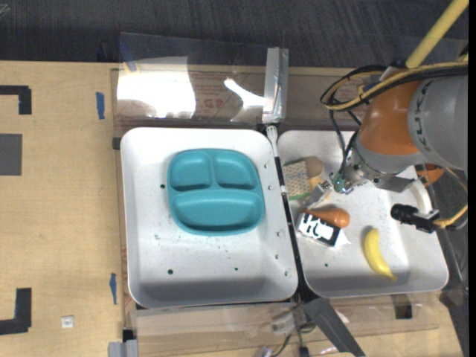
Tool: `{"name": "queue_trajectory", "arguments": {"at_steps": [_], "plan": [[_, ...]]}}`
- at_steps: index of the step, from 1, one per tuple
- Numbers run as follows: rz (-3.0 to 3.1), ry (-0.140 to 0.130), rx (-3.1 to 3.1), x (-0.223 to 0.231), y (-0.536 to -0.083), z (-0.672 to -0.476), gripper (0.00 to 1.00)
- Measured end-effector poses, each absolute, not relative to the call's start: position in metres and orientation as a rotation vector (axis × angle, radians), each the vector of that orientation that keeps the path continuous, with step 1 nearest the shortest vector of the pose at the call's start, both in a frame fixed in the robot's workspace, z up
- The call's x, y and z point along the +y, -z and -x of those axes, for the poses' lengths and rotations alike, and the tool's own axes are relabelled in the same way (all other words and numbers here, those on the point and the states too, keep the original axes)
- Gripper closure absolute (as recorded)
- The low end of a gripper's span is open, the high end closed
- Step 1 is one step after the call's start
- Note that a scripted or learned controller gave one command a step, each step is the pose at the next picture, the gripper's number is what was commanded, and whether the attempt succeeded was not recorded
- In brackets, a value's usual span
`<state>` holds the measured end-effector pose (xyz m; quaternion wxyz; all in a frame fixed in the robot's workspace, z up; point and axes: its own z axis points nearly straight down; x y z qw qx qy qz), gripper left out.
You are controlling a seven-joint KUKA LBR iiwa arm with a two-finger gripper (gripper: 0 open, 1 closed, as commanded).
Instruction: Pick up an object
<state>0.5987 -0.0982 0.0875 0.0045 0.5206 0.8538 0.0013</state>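
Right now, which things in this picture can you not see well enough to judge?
- Gripper, camera view: small and blurred against clutter; its grip cannot be judged.
- Beige item in the right bin: partly covered by the gripper, kind unclear.
- Black and white label: print too small to read.
- Arm: cut off by the right edge.

The desk (59, 199) carries two white bins, the left bin (149, 274) holding one teal divided plate (216, 190) and the right bin (416, 274) holding one banana (377, 253), one orange sausage-shaped item (332, 216), one black-and-white card (320, 230) and one woven-patterned packet (296, 175).
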Motion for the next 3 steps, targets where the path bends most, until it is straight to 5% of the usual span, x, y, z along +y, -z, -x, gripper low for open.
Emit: {"name": "queue_trajectory", "arguments": {"at_steps": [1, 2, 3], "plan": [[-2.014, -0.008, 2.403, -0.098, -0.088, -0.54, 0.0], [-2.013, -0.011, 2.399, -0.099, -0.099, -0.542, 1.0], [-2.156, -0.009, 2.281, -0.018, -0.187, -0.595, 1.0]]}}
